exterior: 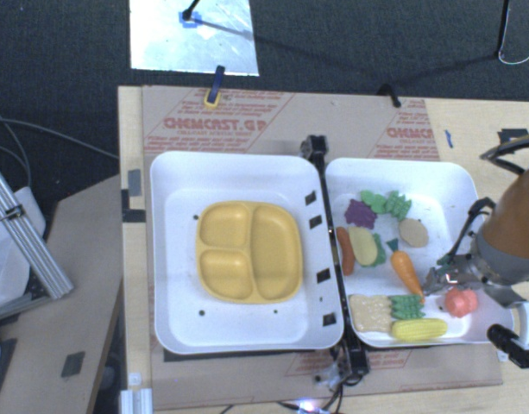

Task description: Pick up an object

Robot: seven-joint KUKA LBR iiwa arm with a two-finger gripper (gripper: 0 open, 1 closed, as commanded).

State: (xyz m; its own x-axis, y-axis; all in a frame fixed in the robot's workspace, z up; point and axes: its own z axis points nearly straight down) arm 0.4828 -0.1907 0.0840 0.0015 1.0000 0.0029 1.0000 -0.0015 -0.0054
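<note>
On your bench, the right bin [437,176] holds the toy food. Your gripper [443,279] hangs between carrot [406,272] and tomato [461,302], touching neither clearly; its grip is unreadable.

The jaws hang low in the right bin [458,175], just beside a red tomato [461,302] and toy carrot [406,272]; a yellow divided plate [248,252] sits well apart in the left bin [173,197].
</note>
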